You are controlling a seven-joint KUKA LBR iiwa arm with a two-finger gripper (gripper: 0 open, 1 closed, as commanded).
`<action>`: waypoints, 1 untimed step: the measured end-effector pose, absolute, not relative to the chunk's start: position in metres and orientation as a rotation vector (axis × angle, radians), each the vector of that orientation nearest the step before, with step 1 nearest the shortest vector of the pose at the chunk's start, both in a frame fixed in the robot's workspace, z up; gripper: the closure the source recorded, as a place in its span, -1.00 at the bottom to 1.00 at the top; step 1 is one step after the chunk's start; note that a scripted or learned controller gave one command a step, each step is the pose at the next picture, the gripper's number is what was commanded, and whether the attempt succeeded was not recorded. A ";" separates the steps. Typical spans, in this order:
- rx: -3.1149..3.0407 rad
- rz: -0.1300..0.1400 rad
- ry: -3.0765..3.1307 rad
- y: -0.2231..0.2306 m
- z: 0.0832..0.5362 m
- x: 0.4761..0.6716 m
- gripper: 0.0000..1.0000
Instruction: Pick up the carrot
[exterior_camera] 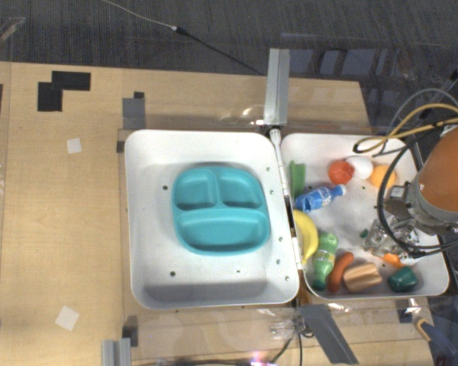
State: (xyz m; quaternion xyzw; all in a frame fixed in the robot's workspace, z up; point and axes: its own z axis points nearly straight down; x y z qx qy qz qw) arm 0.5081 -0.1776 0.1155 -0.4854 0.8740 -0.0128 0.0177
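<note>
The gripper (387, 244) hangs low in the right bin (343, 147), near its front right corner, and whether it is open or closed cannot be told from this slanted look down. A small orange piece that I take to be the carrot (392, 260) lies just beside and slightly in front of it, possibly touching. The risk is a miss or a wrong grab, since the brown bread roll (362, 275) and the dark green item (402, 280) (both crowd close) could deflect the carrot.
</note>
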 end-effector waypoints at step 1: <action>-1.508 -0.039 2.716 -0.178 0.115 0.508 -1.00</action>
